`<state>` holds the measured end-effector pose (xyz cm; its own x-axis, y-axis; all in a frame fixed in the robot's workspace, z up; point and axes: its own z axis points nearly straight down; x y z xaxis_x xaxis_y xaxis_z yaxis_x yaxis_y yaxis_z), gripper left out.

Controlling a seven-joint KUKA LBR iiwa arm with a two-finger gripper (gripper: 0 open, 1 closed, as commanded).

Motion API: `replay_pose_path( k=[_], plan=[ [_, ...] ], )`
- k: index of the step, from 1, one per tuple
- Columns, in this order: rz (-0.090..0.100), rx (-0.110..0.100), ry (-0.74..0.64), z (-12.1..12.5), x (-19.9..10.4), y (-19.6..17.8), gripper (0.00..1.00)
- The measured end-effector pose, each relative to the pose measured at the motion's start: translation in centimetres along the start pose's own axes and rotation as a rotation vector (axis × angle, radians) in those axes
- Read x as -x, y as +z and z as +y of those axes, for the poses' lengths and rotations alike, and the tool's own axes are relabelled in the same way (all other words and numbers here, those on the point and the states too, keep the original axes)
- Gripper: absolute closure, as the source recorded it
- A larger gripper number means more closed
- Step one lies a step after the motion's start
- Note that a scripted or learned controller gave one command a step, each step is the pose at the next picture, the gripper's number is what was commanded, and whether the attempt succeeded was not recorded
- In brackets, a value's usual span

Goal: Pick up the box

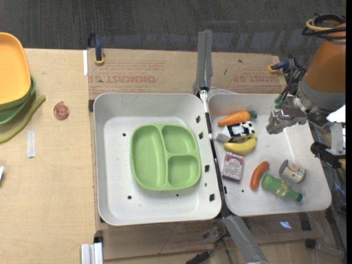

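Fingers (276,124): state can't be told, blurred; nothing seen held; poised over R bin's far side. Box (233,166) x1: flat in R bin (308,202), near L wall, just below banana (241,144) x1. Risk: banana or sausage (259,175) x1 nudged/grabbed instead, neighbours crowded. Also carrot (235,118) x1, bottle (281,185) x1, can (292,171) x1.

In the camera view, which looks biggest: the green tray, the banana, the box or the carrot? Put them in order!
1. Green tray, by far the biggest.
2. Banana, carrot and box look about the same size, so I won't rank them. The banana is partly covered by a black-and-white toy.
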<state>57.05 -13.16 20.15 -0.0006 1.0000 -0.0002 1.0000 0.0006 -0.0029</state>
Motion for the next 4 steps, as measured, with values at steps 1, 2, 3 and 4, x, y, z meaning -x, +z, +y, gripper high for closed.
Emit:
replay_pose_path(
  k=[1,2,3,4],
  plan=[
    [0.0,-0.001,-0.015,-6.2,-2.8,6.0,0.0],
    [0.0,0.001,-0.428,-7.8,-3.6,5.2,0.0],
    [-0.001,0.002,-0.285,-3.9,-10.0,1.1,0.0],
    [0.0,0.001,-0.283,-8.9,-8.8,1.1,0.0]
  ],
)
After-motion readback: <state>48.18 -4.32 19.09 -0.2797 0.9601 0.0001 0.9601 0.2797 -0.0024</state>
